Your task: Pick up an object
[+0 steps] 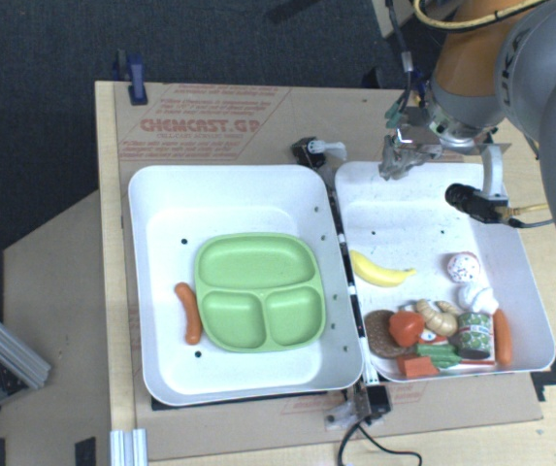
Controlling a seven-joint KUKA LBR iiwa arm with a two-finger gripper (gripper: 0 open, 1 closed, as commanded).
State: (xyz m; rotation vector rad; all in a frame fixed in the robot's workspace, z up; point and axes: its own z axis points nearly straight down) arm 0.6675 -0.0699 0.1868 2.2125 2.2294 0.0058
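Closest to the camera is a black cable (379, 435) hanging off the front edge of the bench (113, 289), right under the seam between the two bins.

Going left to right: the left bin (151, 197) has a sausage (190, 313) lying lengthwise near its left wall, just beside a green divided plate (258, 291) that sits in the middle, a bit toward the front. The sausage and the plate look barely apart, maybe touching, hard to say.

The right bin (535, 294) has a banana (381, 271) near its left wall, about halfway back. Most of the other stuff is heaped in the front right corner: a tomato (405, 328) on a brown disc (382, 330), a knobbly bit of ginger (440, 316), a can (474, 332), a carrot (503, 337) along the right wall, and a pale round thing (463, 267) a little further back. That pile is too jumbled to sort out any better.

The gripper (395, 166) is up at the back left corner of the right bin, low over the bare white floor, well apart from the banana and the pile. Its jaws sit close together with nothing between them.
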